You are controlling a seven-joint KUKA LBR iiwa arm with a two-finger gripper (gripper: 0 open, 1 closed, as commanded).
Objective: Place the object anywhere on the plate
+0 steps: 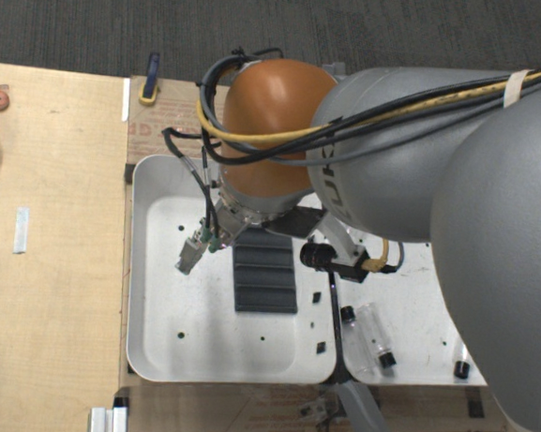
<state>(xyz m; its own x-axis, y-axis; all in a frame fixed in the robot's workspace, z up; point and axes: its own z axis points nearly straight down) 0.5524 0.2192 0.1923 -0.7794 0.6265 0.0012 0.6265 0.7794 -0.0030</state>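
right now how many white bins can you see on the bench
2. The left bin lies under the gripper with a dark ribbed block inside. The right bin sits beside it, largely covered by the arm; anything beneath it is hidden.

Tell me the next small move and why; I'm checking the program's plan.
Probably slide the gripper a little toward the dark ribbed block. It hangs over bare floor of the view's left bin, beside the block, not above it. Whether it carries anything, I cannot tell.
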